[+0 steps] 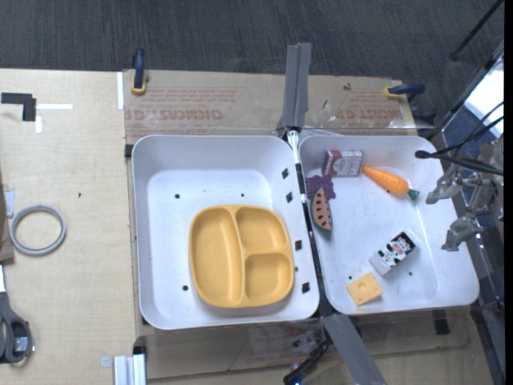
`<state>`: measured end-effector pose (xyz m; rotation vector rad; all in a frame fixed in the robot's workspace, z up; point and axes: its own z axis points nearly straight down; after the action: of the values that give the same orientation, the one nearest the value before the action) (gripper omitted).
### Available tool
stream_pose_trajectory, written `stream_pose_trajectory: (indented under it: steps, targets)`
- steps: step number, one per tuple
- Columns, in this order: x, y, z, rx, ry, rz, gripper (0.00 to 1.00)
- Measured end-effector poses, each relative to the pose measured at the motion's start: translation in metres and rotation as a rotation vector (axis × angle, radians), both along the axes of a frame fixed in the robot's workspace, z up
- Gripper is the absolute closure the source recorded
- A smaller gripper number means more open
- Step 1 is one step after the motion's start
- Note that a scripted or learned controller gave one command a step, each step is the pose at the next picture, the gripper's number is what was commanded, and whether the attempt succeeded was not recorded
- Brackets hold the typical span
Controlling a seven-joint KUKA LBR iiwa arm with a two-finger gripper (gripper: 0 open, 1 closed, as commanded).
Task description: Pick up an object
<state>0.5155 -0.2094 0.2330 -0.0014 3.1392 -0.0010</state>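
Gripper (pixel 454 215) sits at the right bin's (pixel 449 291) right rim, fingers spread wide, nothing between them. In that bin: carrot (pixel 387 181) and small carton (pixel 345 164) far; watermelon slice (pixel 321 208) left; cow-print box (pixel 393 253) and cheese wedge (pixel 364 289) near. The left bin (pixel 160 215) has a yellow divided plate (pixel 240 255).

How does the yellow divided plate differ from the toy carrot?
The yellow divided plate lies in the left bin; the toy carrot lies in the right bin. The plate is far larger. The plate is yellow throughout; the carrot is orange with a green tip.
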Motion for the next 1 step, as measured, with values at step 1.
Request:
stream_pose_trajectory:
  steps: [1]
  targets:
    - [0.0264,0.0449,-0.1192,0.000,-0.016,-0.463,0.00]
